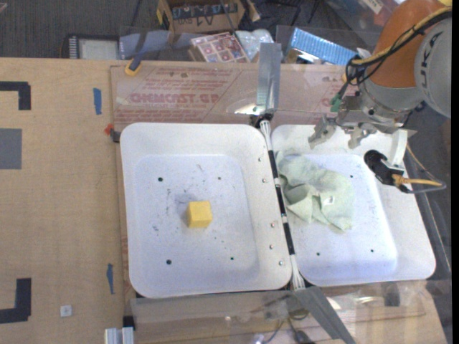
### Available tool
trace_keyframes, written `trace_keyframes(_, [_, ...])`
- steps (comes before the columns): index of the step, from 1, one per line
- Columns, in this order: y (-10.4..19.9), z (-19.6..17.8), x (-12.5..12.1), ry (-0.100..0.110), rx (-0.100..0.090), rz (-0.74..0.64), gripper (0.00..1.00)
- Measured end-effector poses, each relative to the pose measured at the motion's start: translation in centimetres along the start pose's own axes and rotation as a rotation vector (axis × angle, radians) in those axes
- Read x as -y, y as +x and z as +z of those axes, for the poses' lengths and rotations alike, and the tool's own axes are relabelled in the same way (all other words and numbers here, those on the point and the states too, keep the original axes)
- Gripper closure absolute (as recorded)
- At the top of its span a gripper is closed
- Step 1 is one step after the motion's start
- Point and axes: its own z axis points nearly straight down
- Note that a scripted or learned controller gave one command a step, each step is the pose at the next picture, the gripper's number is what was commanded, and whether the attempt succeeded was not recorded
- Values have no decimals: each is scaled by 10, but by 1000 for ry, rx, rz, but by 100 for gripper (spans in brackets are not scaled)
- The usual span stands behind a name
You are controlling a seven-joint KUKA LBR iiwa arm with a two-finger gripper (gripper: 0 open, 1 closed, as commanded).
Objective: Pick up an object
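There are two shallow white bins, a left bin [129, 192] and a right bin [412, 260]. The left one holds one small yellow cube [200, 214], the right one a single crumpled pale green cloth [319, 196]. Two short strips of blue tape [97, 100] sit on the brown board [57, 213] at left.

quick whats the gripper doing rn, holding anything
gripper: jaws open, nothing between them, over the far edge of the right bin

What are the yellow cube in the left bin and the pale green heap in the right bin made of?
The yellow cube: probably foam or matte plastic; flat faces, no shine. The pale green heap: likely soft cloth; crumpled folds, matte.
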Motion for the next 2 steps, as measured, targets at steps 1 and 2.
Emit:
trace_keyframes(1, [6,98,27,-3,1,-284,0])
trace_keyframes(2, [6,98,27,-3,1,-284,0])
